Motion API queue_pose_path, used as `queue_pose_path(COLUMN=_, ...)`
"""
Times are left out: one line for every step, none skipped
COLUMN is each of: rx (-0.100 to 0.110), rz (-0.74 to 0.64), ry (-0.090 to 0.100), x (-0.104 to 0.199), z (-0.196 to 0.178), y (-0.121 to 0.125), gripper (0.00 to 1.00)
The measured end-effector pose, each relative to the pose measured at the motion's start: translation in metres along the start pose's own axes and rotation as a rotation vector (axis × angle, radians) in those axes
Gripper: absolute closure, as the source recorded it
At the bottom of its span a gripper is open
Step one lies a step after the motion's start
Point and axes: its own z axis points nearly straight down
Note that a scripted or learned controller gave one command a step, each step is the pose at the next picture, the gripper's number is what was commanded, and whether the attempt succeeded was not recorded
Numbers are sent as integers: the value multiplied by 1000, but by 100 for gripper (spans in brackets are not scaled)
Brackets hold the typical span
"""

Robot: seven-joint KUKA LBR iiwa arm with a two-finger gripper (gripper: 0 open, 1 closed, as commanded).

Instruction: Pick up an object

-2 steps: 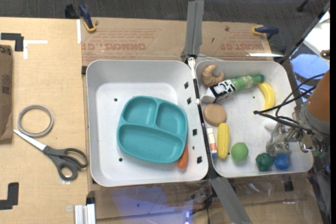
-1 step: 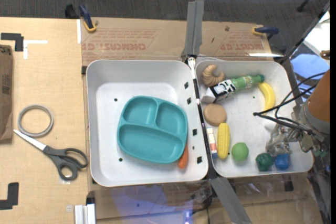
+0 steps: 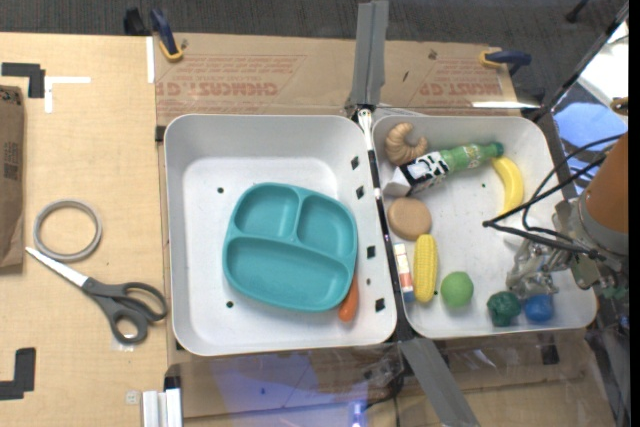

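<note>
My gripper [image 3: 534, 271] hangs low over the front right corner of the right bin [image 3: 470, 120], reaching in from the right. Just below it lie a small blue object [image 3: 539, 309] and a dark green broccoli piece [image 3: 503, 307]. Whether it touches either, I cannot tell. A green lime [image 3: 457, 289] and a yellow corn cob [image 3: 425, 267] lie to its left. Further back are a banana [image 3: 510, 183], a green bottle [image 3: 456, 161], a brown potato-like lump [image 3: 408, 216] and a croissant [image 3: 403, 142].
The left bin [image 3: 190, 215] holds a teal divided plate [image 3: 290, 247] with an orange carrot [image 3: 348, 301] at its front right edge. Scissors [image 3: 105, 295] and a tape ring [image 3: 67, 229] lie on the bench to the left. Cables [image 3: 530, 215] trail across the right bin.
</note>
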Motion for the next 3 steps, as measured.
queue_pose_path(rx=0, rz=-71, ry=0, x=-5, z=0, y=0, gripper=0)
queue_pose_path(rx=-1, rz=-23, ry=0, x=-4, z=0, y=-1, gripper=0)
queue_pose_path(rx=0, rz=-93, ry=1, x=-3, z=0, y=0, gripper=0)
